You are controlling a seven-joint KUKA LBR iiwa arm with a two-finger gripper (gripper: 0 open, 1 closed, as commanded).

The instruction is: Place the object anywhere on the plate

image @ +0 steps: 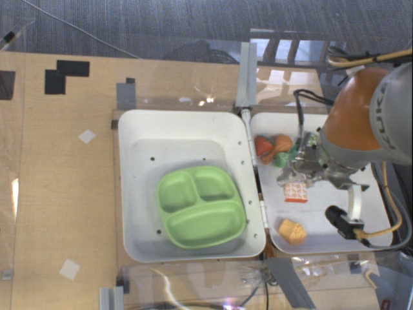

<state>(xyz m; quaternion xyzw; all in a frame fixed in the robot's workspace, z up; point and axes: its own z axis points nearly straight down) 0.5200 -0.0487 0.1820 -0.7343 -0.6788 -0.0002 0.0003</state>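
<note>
I am watching the gripper point(298, 170) hovering low over the right bin point(381, 237), its wrist covering the far-right corner; how it is set I cannot tell. A small red-and-white packet point(295, 192) is lying just beneath it. An orange-red toy point(266, 146) and a green piece point(284, 157) are crowding the far-left corner, a yellow-orange toy point(292, 230) sitting nearer. The green divided plate point(201, 206) is waiting in the left bin point(139, 134).
</note>
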